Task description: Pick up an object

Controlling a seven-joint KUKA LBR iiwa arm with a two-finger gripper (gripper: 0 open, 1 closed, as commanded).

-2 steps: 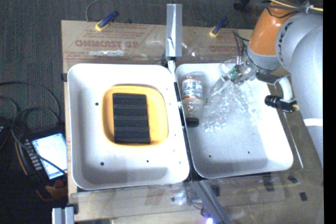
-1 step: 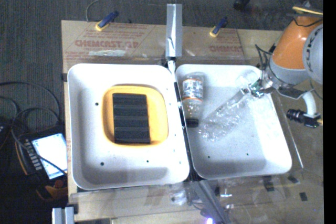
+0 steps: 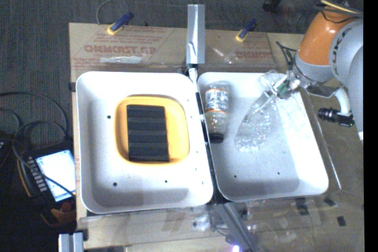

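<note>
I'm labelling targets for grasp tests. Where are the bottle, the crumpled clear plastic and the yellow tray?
bottle (image 3: 216,110), camera view, its labelled body.
crumpled clear plastic (image 3: 255,122), camera view, its middle.
yellow tray (image 3: 181,127), camera view, its right rim.

The grey arm (image 3: 348,62) is cut off by the right edge. Its gripper (image 3: 283,87) is blurred against a crumpled clear plastic bag (image 3: 257,121); finger positions are unreadable.

Red lettering reading "CHEMCAST GP" across the masking paper of the clear sheet (image 3: 121,49) behind the left bin; the same mark, fainter and partly lost, near its right end. Orange-banded bottle label (image 3: 216,100) too blurred to read.
</note>
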